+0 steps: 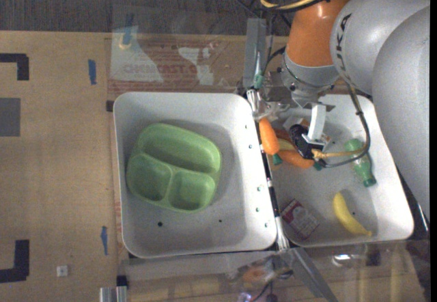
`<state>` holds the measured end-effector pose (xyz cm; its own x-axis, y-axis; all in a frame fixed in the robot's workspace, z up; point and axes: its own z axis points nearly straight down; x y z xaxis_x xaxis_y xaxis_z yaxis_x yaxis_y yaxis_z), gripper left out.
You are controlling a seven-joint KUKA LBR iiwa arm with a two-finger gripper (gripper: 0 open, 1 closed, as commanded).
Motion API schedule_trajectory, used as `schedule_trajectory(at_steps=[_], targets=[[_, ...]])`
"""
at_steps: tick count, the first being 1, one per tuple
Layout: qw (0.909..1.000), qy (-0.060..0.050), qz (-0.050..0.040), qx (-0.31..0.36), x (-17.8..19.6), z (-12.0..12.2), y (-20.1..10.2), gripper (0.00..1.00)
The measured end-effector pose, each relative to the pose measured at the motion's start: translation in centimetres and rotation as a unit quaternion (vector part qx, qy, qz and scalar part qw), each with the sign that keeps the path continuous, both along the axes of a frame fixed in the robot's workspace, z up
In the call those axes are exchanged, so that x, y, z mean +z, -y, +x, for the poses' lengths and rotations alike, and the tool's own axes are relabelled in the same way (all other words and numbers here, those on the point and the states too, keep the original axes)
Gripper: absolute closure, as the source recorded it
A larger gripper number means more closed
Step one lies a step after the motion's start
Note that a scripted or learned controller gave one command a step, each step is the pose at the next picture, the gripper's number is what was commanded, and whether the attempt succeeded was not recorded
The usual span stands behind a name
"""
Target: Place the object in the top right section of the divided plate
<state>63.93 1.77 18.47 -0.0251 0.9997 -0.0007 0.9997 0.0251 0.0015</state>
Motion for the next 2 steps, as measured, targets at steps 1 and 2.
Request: schedule_trajectory(at_steps=[1, 2], targets=[[0.9999, 0.001, 0.0, 0.016, 2.9, 2.4, -0.2, 1.0], [0.9985, -0.002, 0.0005, 0.054, 0.0, 0.1, -6.4, 1.0]])
